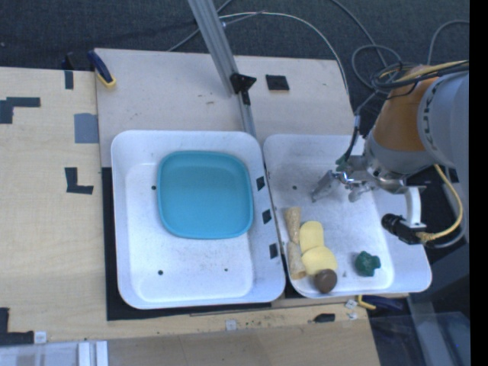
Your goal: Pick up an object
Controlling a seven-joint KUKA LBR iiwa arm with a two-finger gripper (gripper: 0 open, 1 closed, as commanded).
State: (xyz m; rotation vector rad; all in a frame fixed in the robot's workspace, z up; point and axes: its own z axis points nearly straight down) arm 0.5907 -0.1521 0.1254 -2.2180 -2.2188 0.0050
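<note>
In the right bin (396, 280), several small objects lie along the near left side: a yellow piece (311, 236), a second yellow piece (316, 261), a brown ball (325, 280) and a tan stick (293, 227). A green object (367, 263) rests near the front right. My gripper (335, 193) hovers over the bin's middle, above and behind these objects, open with its fingers spread and nothing between them.
The left bin (130, 227) holds a light blue square plate (204, 194). A grey metal post (217, 36) slants up from between the bins. Cables (450, 212) loop beside the arm at the right. The bins' rims meet around x 350.
</note>
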